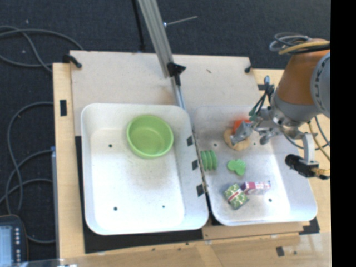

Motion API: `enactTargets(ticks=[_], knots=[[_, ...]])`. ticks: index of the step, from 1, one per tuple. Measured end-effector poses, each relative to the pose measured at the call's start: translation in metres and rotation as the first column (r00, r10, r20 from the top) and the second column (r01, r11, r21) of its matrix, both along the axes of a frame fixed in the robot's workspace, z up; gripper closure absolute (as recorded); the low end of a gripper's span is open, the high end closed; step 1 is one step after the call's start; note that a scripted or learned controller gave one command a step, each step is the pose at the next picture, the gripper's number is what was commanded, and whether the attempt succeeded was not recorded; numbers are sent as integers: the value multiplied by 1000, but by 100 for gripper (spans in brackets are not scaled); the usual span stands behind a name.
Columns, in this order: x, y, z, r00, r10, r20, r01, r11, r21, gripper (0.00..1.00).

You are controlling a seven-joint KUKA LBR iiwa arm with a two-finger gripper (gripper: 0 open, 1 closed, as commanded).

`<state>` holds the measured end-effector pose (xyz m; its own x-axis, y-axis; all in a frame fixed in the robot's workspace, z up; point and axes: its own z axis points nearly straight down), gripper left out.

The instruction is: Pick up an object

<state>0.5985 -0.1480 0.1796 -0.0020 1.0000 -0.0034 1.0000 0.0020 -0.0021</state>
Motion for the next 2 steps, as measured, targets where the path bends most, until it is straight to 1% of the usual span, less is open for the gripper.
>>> enactTargets(ticks=[1,2], knots=[[4,-8,-60,1000,-3,-2,3,1000,0,0],[3,-10,-79,1000,-4,0,4,1000,-1,0]])
